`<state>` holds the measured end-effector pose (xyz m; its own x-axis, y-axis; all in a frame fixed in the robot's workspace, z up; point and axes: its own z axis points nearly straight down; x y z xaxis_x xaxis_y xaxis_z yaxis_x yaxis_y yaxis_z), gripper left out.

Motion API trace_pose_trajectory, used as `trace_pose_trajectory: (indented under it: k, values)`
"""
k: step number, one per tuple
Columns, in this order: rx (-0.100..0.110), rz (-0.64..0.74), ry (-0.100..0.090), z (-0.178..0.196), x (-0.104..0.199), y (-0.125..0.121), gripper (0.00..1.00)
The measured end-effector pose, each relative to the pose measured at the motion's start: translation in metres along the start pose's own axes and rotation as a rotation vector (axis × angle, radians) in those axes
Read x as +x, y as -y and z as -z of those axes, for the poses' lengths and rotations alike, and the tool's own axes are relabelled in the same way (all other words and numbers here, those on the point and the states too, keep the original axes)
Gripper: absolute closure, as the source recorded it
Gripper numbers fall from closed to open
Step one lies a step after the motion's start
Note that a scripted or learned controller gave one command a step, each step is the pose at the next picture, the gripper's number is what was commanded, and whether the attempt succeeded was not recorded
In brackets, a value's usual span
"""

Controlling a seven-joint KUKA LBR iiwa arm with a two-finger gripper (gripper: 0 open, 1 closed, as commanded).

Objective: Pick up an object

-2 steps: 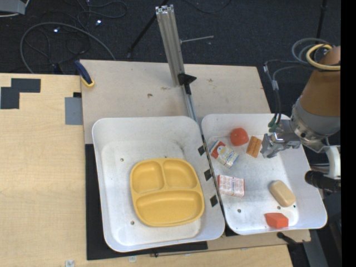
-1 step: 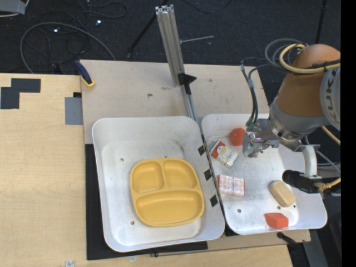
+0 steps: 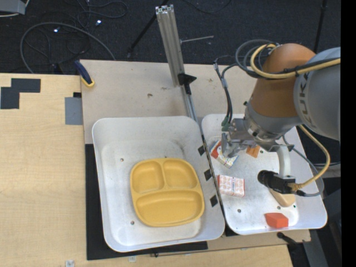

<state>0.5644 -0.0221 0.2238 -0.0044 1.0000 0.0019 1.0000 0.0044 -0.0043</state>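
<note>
Over the right bin [image 3: 253, 207], the pincer [image 3: 227, 149] sits half hidden; its grip cannot be told. One packet [image 3: 231, 186] and one red block [image 3: 276, 220] lie clear there; one yellow plate [image 3: 166, 192] lies in the left bin [image 3: 111, 149].

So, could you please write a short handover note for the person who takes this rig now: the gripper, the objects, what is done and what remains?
Gripper: low in the right bin, near its left wall, directly over a small white and red item. A grasp cannot be confirmed from this view.
Right bin also holds a pink and white packet and an orange block.
Left bin: one yellow divided plate.
Done: gripper positioned at the item.
Left: confirm the grasp, then lift.
</note>
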Motion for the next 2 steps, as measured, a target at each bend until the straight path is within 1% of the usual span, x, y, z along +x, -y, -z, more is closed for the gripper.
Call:
trace_pose_trajectory:
  k: [1,2]
  values:
    - [-0.002,0.001,0.000,0.010,0.053,0.003,1.00]
    - [0.001,0.000,0.001,-0.002,0.105,0.014,1.00]
